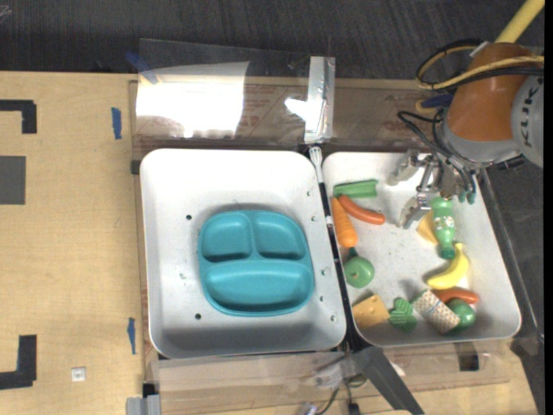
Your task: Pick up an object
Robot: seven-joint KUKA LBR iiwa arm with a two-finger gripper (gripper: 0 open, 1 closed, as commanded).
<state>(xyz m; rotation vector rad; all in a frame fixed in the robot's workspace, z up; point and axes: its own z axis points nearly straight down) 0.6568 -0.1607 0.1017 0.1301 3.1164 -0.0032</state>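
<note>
Scene: 2 white bins sit side by side at frame centre; the left bin holds a teal divided plate, the right bin holds toy food.
Gripper: the gripper hangs over the upper part of the right bin, reaching in from the upper right; I cannot tell how its claw is set, since the metal parts blur together.
Candidates: a green and white toy vegetable lies just beside and below the claw; a banana sits lower; a carrot and a red chilli lie toward the left wall.
Step in hand: lining up over 1 piece, by my reading.
Doing it well: choose a piece lying apart from its neighbours, centre the claw across its narrow side, descend straight, close fully before lifting.
Risk: the lower right cluster is crowded; a grasp there may snag 2 pieces.
</note>
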